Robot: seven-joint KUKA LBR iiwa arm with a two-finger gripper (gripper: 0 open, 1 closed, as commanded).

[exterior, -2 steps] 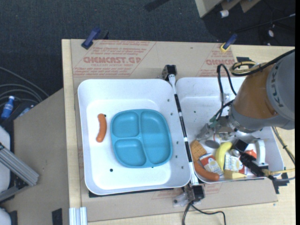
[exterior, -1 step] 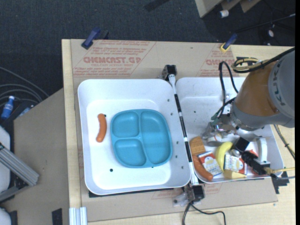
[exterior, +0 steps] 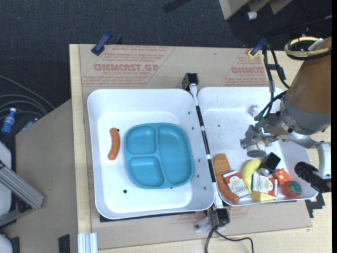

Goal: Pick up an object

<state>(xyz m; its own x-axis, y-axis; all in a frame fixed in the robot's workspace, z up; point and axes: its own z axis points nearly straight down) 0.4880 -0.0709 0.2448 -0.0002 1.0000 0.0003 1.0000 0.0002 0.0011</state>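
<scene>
Banana (exterior: 251, 167) lies in the lower right of the frame among the toy food heaped in the right bin (exterior: 226, 107), just below the gripper (exterior: 255, 139), whose opening I cannot tell, so it should descend straight, avoiding the neighbours.

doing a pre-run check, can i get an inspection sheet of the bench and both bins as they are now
surface: brown board bearing left bin and right bin, side by side
job's things: right bin's near corner holds a banana, a sausage, a tomato and small packets, heaped together
clutter: left bin holds a blue divided tray with an orange sausage beside it
grippers: tool over the right bin, above the heap
cables: black cables at the arm; more on the floor, left
surroundings: dark carpet
</scene>
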